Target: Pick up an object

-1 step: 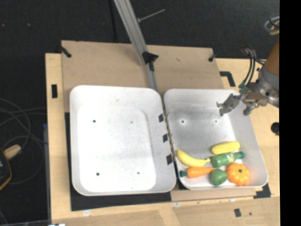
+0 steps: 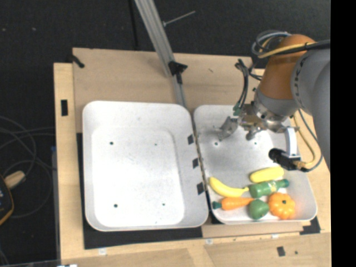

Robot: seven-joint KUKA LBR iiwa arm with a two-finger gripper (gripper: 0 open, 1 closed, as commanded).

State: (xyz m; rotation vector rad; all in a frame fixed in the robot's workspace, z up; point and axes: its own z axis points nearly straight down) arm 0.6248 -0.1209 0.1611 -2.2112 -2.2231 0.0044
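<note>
I judge the curved yellow plastic banana (image 2: 227, 188), lying at the left of the toy pile in the right white bin's (image 2: 222, 115) near corner, light, stiff and slick, best pinched across its middle, while my pincer (image 2: 240, 125) hangs released, empty, well behind it.

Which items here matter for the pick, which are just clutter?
Job: claw; banana; carrot; yellow squash; green cucumber; green pepper; orange pumpkin; right bin.
Clutter: left bin; metal pole; floor cables.
</note>
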